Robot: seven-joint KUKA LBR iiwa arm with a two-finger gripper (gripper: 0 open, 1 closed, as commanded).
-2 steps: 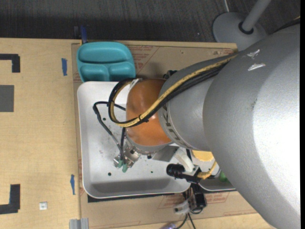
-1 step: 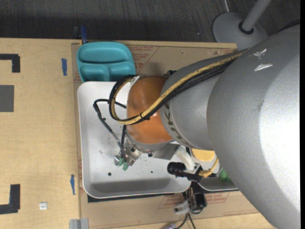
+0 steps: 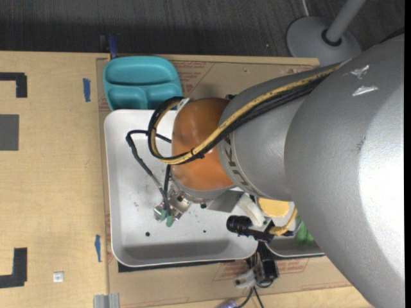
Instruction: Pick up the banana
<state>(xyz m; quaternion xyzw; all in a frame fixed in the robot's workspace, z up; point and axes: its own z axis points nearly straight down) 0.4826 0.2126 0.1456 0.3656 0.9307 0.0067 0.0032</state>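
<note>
My grey arm with its orange band [image 3: 199,143] reaches across from the right and covers most of the right bin. The gripper [image 3: 168,214] hangs low over the floor of the left white bin [image 3: 128,172], near its middle, and it looks small and dark with greenish tips. A yellow shape [image 3: 277,208] that may be the banana peeks out from under the arm in the right bin, well to the right of the gripper. Nothing shows at the gripper's tips.
A teal moulded tray [image 3: 141,82] lies against the far edge of the left bin. A green object [image 3: 304,233] sits beside the yellow shape. Black cables [image 3: 144,149] loop off the wrist. The brown bench [image 3: 51,172] stretches to the left.
</note>
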